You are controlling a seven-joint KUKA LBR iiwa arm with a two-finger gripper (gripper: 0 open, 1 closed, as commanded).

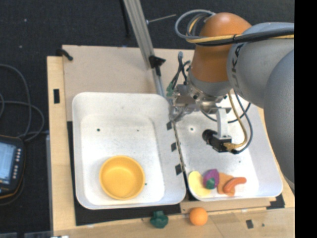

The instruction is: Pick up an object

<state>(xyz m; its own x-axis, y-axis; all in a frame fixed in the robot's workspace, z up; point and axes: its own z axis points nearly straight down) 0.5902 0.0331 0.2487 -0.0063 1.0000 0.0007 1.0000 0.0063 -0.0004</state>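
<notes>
- The bench [106, 68] is a pale wooden board on a dark carpeted floor; two shallow white bins sit side by side on it, touching along their inner rims.
- The left bin [119, 108] carries a yellow bowl [122, 177] upright near its front edge, towards the left corner.
- The right bin [257, 167] holds a small pile at its front edge near the left corner: a yellow piece [195, 181], a purple object [211, 175] with a green bit against it, and an orange piece [232, 183], all touching or overlapping.
- On the bare bench, just in front of the bins, lie a green object [158, 219] and an orange ball [198, 216], near each other.
- A slanted metal rail [141, 33] crosses from the top of the view down to the seam between the bins.
- A screen device [9, 165] and cables lie on the floor at the left, cut off by the edge.
- The gripper [179, 109] hangs over the back of the right bin beside the seam, well apart from the pile; the bulky wrist hides it, so I cannot tell how it stands.
- The shapes in the pile are too small to name.
</notes>
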